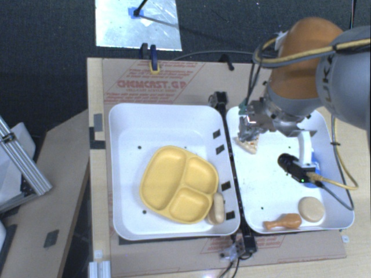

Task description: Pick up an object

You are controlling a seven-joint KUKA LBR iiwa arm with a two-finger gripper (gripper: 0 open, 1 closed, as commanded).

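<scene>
My gripper (250,133) hangs low over the far left corner of the right bin (272,196). Directly under it, a small tan wedge like a pizza slice (249,146) lies on the bin floor, its far end hidden by the gripper. Whether the gripper touches the wedge cannot be made out. Near the front of the same bin lie a brown drumstick (282,221) and a round beige bun (312,208).
The left bin (133,126) holds a yellow divided plate (178,183) with a pale oblong piece (217,208) against its front right edge. A black divider (229,161) runs between the bins. The grey arm with its orange band (307,51) reaches in from the right.
</scene>
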